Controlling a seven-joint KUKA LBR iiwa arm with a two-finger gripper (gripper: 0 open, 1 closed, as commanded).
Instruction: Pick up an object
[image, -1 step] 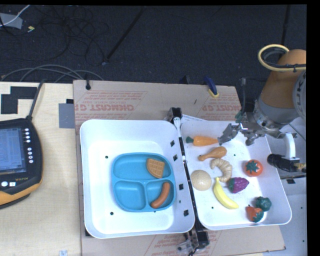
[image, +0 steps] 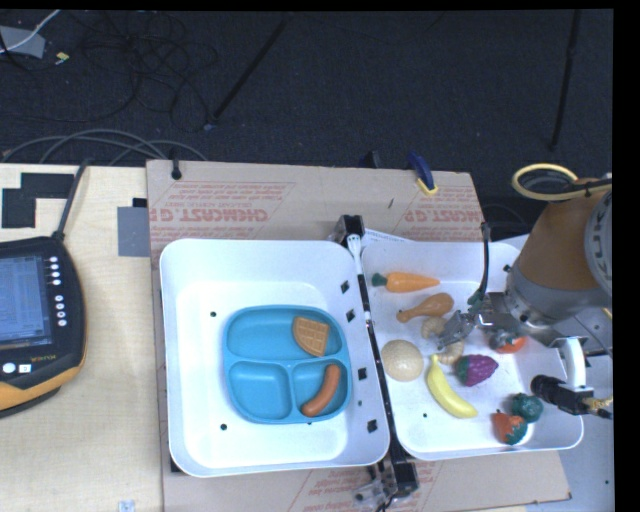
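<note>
Low in the right bin (image: 420, 452), the tool (image: 455, 335), finger state impossible to tell, hovers by the chicken drumstick (image: 428, 308); a clean pick needs centring first.

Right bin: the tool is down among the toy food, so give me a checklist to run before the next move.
1. Tool position: low in the right bin, beside the chicken leg. Ok.
2. Finger state: cannot tell.
3. Object held: nothing seen between the fingers. Not ok.
4. Crowding: chicken leg, cream ball, banana and purple fruit sit close around the tool. Not ok.
5. Isolated target: carrot lies apart near the far wall. Ok.
6. Left bin: blue tray holds a waffle and sausage, well away. Ok.
</note>
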